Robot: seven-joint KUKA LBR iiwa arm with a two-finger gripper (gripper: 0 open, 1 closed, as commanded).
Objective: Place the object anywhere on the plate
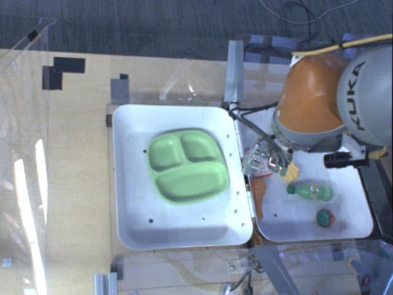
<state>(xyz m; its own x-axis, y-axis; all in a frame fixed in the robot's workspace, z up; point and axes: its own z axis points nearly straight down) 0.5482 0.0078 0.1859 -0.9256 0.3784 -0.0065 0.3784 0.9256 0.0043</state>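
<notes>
A green plate (187, 165) with three compartments lies in the left white bin (132, 220). My gripper (263, 160) hangs low over the left end of the right bin (362, 226), close to the divider between the bins. Directly below it a brown flat object (258, 194) lies along that bin's left wall. A small yellow item (292, 172) sits just right of the gripper. Further right lie a green bottle (311, 192) on its side and a red and green ball (325, 217). The arm's orange band hides the back of the right bin.
The grey and orange arm (319, 97) covers the upper part of the right bin. A metal post (234, 66) stands behind the bins at the divider. Cables run across the floor behind the bench.
</notes>
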